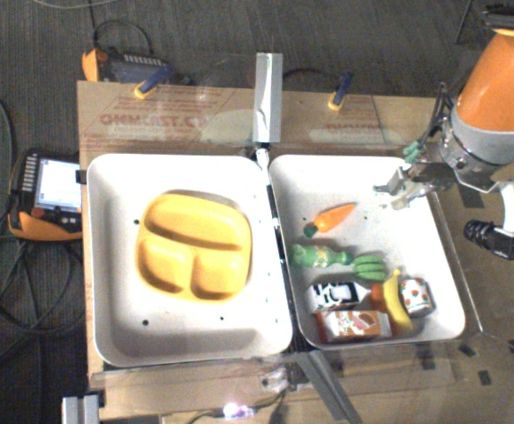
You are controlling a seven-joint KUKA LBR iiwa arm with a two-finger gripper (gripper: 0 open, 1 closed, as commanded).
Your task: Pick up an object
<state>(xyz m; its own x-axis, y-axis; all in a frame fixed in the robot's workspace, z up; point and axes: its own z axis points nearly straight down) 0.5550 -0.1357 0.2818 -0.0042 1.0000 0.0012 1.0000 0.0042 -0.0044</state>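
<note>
The right bin (328, 173) holds an orange toy carrot (330, 218) near its middle. Below it lie a green bottle-shaped toy (317, 256), a green ridged vegetable (369, 265), a black and white carton (336, 294), a red-brown box (354, 325), a yellow banana (394, 303) and a small red and white pack (417, 297). My gripper (396, 191) hangs over the upper right part of this bin, to the right of the carrot and apart from it. Its fingers (404, 199) stand open with nothing between them.
A yellow divided tray (195, 245) lies in the left bin (116, 263). A metal post (268, 98) rises behind the seam between the bins. A handheld pendant (47, 194) sits left of the bench. Cables run over the floor.
</note>
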